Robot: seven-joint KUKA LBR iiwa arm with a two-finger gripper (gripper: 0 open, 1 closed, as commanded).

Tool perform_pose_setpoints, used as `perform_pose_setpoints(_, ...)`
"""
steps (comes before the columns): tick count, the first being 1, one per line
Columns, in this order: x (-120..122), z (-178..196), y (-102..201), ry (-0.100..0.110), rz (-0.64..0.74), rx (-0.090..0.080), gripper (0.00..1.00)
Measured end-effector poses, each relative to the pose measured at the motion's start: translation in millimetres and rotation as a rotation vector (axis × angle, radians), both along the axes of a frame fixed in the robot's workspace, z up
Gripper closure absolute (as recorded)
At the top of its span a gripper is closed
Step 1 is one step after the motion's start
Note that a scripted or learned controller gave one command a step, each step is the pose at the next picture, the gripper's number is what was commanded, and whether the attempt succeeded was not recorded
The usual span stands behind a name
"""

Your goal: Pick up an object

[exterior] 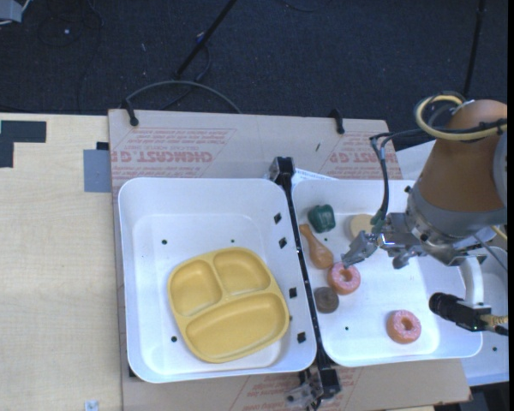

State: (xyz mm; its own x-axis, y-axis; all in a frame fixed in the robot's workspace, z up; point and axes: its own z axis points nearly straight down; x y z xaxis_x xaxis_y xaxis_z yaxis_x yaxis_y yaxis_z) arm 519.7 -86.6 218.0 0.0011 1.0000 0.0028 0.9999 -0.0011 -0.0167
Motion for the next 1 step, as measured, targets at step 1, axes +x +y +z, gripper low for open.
perform_pose_setpoints(1, 2.5, 5.8, -0.4, -0.012, 0.001, -0.002, 0.00)
